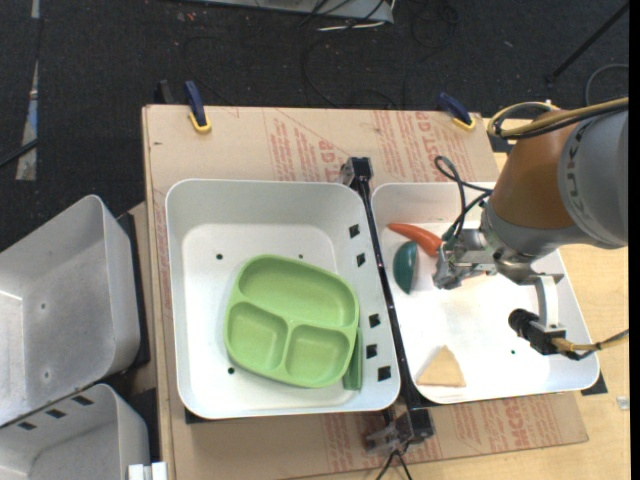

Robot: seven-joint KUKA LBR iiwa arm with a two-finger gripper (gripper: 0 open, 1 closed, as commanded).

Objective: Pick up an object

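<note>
White right bin point(500, 383) is holding three items: orange-red carrot-like piece point(414, 234), teal rounded obj point(405, 266) just beside it, tan wedge point(441, 369) well apart near the front rim. Gripper point(447, 271) is hanging low just right of the teal obj, w/ the carrot piece close behind it; can't tell if it's apart or together. Left bin point(190, 268) is carrying a green divided plate point(292, 320). Red print on the cardboard point(300, 143) under the bins isn't readable.
</note>
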